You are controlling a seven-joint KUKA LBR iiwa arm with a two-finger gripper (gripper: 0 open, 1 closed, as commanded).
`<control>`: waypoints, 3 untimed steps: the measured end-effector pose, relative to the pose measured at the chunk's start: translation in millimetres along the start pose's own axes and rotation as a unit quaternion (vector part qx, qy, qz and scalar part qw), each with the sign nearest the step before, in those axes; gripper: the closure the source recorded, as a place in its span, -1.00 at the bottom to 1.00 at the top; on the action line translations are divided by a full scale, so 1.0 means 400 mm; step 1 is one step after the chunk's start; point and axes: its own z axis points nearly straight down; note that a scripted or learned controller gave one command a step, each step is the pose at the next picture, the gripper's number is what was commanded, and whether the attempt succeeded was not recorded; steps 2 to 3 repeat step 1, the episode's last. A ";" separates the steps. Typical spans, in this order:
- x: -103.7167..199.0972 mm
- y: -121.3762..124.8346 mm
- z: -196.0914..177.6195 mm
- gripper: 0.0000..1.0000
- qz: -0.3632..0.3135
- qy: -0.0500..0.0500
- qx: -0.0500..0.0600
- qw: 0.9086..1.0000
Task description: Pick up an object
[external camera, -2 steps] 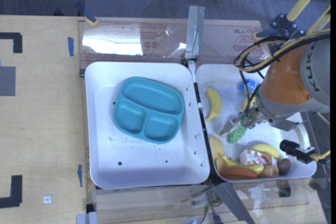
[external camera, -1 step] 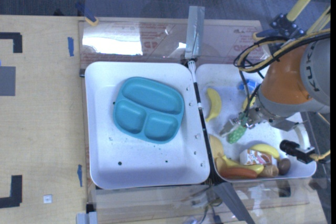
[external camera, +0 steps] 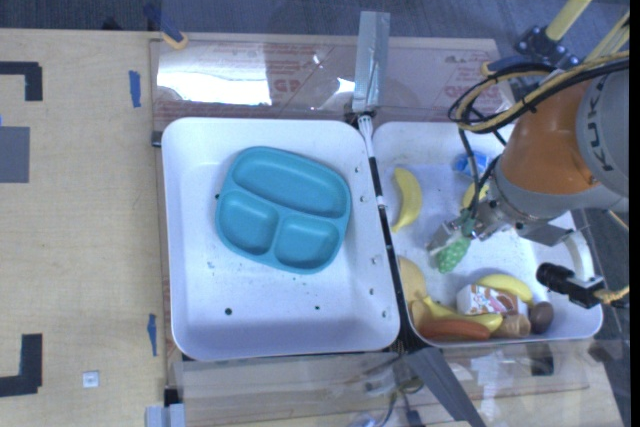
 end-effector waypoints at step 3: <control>0.041 0.231 -0.218 1.00 0.033 0.000 -0.004 0.999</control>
